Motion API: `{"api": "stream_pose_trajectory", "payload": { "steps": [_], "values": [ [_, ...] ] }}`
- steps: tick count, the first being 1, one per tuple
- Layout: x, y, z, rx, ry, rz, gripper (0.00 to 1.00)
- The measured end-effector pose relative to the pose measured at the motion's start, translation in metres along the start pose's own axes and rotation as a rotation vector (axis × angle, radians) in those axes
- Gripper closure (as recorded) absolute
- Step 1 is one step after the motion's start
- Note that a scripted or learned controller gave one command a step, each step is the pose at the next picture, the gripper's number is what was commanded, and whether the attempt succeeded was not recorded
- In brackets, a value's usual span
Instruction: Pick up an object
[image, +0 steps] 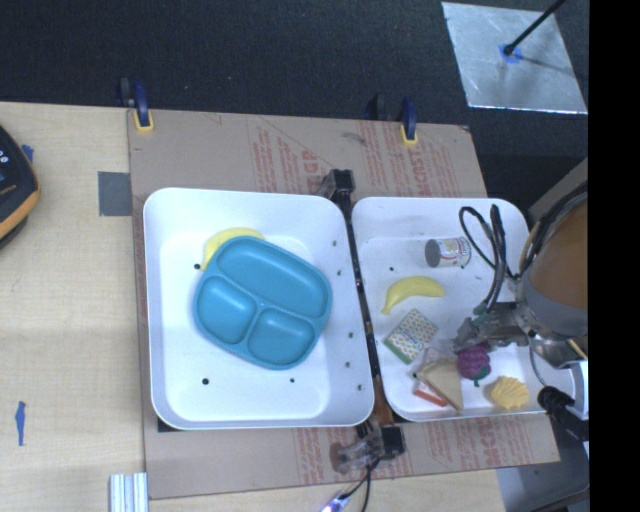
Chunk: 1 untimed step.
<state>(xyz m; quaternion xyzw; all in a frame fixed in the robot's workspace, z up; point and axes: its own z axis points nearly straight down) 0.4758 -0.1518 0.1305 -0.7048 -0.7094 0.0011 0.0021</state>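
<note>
So, camera view, one line per item.

Arm: grey KUKA arm (560, 275) reaches in from the right, wrist low over the right bin (400, 215), black cables looping above it.

Gripper: gripper (478, 338) sits down among the clutter at the bin's lower right, just beside or touching the purple object (474, 360).

Jaws: can't tell how they stand; the metal tip blurs into the items, and nothing is clearly seen held.

Task obj: likeliest target, judging by position, is the purple object, which looks to lie on the bin floor.

Nearby: yellow shell-like piece (508, 392) just right of and below it; tan wedge (440, 382) w/ a red stick (430, 398) to the left; green checked packet (411, 334) further left.

Further off: banana (412, 291) mid-bin, small can (448, 252) on its side toward the top.

Left bin: left bin (175, 390) carries a blue divided plate (262, 303) over a yellow item (228, 241); well apart from the gripper.

Done: approach looks complete, tool is at object level.

Left: a confirmed grip and a lift; nothing is raised off the bin yet, as far as can be judged.

Progress: roughly mid-attempt, outcome open.
</note>
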Motion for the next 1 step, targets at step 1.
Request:
{"api": "stream_pose_trajectory", "payload": {
  "steps": [1],
  "values": [
    [0.0439,0.0187,-0.0783,-0.002,-0.001,0.002,1.00]
  ]
}}
